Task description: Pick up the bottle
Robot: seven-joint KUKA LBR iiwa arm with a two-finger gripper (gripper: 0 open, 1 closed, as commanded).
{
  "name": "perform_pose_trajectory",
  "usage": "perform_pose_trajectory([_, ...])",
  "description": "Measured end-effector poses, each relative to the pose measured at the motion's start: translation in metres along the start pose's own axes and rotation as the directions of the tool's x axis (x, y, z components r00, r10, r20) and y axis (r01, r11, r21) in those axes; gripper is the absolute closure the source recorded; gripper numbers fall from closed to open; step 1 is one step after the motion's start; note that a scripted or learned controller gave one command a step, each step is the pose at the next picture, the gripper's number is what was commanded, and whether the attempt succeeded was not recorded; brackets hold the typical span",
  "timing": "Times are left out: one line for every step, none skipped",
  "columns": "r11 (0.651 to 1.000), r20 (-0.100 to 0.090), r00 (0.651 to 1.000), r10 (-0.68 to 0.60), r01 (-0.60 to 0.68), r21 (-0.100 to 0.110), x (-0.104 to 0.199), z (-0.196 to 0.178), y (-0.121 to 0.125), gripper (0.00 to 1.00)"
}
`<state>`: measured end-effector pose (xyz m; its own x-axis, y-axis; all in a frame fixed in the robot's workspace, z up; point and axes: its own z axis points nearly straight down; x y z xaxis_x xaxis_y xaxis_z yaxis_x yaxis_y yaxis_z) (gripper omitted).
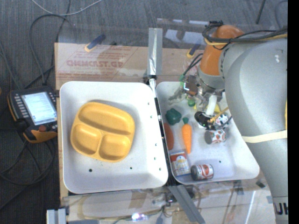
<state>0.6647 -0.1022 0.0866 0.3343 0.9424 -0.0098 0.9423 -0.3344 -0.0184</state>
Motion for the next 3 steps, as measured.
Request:
perform_pose_trajectory([1.000,0.003,1.000,-0.003,0.003,-0.014,0.001,-0.010,0.003,1.00])
perform_pose_trajectory([0.999,-0.005,0.999,-0.042,0.042,-0.016,0.040,-0.164,-0.015,1.00])
perform_pose_trajectory([0.999,-0.004,0.999,-0.042,0.041,-0.016,0.039,-0.163,-0.015,0.00])
